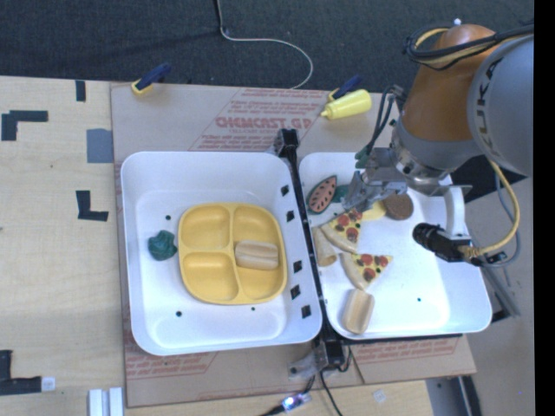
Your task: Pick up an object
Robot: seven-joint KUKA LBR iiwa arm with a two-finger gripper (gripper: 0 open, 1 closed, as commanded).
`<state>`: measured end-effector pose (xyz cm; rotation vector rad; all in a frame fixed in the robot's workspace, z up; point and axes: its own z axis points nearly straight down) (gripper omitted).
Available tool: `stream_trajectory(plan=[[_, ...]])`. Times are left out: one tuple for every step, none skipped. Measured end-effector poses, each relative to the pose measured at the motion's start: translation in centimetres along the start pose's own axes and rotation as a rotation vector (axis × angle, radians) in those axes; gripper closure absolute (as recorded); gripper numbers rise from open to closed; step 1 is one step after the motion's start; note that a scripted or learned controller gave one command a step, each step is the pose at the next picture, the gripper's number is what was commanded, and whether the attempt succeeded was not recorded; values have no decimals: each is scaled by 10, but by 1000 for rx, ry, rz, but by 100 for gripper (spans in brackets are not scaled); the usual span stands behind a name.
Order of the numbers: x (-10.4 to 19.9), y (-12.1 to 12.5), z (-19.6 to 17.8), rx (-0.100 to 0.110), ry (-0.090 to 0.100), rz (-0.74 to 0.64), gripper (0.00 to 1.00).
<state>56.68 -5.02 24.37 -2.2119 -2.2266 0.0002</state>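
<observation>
Hovering: end effector (362,196) over right bin (451,306) | grip state: cannot tell | pizza slice (345,229) just below

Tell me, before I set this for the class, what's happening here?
A grey robot arm with an orange band reaches into the right white bin, its hand low over toy pizza slices and a brown round piece. Nothing is visibly held. In the left white bin, a yellow divided plate carries a tan bread roll, a green lump beside it.
</observation>
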Motion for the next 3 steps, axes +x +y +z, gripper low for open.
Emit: stream_trajectory(plan=[[51, 5, 14, 2, -1, 0, 100], [88, -2, 13, 1, -1, 1, 100], [87, -14, 12, 2, -2, 6, 100]])
